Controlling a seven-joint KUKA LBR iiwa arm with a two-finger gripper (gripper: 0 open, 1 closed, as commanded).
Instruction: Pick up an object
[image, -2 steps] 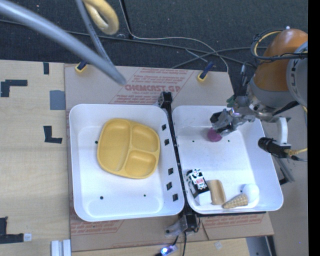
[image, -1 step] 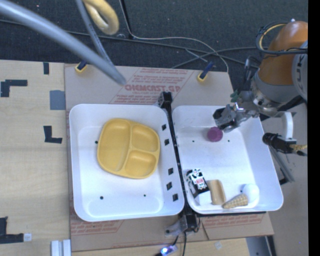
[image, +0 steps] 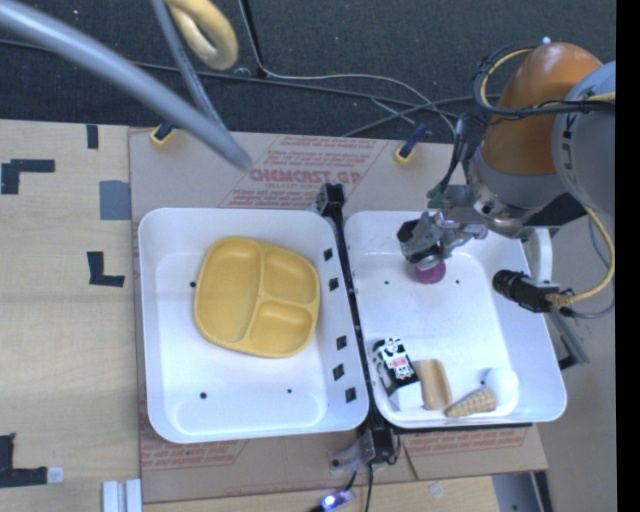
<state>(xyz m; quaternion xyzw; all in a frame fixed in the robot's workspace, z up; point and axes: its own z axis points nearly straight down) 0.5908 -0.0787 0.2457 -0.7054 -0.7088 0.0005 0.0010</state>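
Note:
My gripper (image: 424, 252) hangs low over the far part of the right bin (image: 520, 330), just above a small purple-pink round object (image: 431, 271) that peeks out under it. I cannot see how it stands around that object. At the bin's near edge lie a black-and-white cow-patterned toy (image: 394, 360), a tan bread-like block (image: 434, 384), a waffle cone (image: 471, 403) and a white rounded piece (image: 500, 381).
The left bin (image: 165, 330) holds a yellow divided plate (image: 257, 296). A black clip divider (image: 340, 290) runs between the bins. Cables and a black connector (image: 520, 288) hang by the arm on the right. Grey metal rods (image: 120, 70) cross the upper left.

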